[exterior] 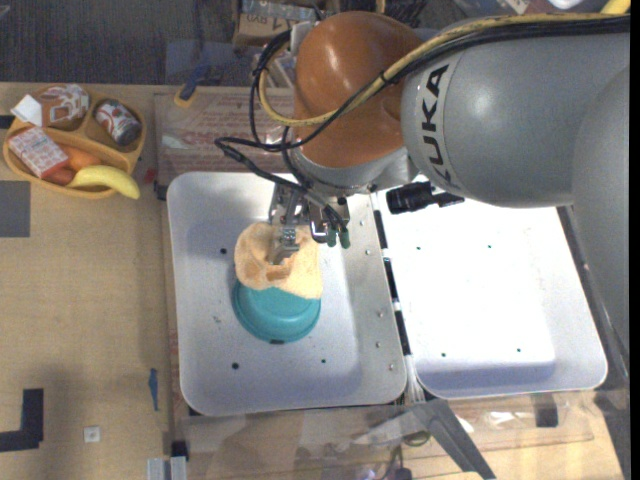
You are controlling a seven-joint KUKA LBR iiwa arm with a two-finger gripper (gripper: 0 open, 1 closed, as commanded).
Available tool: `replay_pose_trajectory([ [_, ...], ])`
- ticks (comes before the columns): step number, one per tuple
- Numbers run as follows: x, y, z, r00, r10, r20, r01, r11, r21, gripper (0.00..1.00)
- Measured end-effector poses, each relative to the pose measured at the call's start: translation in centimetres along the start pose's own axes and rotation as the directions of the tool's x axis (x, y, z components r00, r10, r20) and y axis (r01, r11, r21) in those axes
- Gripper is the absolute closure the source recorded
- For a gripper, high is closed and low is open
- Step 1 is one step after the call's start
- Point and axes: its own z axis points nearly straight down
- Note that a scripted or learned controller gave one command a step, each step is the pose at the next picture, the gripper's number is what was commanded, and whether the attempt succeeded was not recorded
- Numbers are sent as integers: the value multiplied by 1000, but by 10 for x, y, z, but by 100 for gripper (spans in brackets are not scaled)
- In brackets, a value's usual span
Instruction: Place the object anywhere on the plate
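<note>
The arm comes down over the left bin [200,368], its gripper [290,236] planted in the upper edge of a pale, floppy object [262,258]. The fingers appear pinched on a fold of it, likely so the limp thing can be carried by one edge. The object drapes over the far rim of a teal plate [280,318], partly on it already, so release here might suffice. The right bin [490,358] sits alongside
</note>
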Motion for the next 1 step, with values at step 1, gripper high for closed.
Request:
replay_pose_trajectory([
  [1,0,0,0,1000,0,1,0,1000,0,0],
])
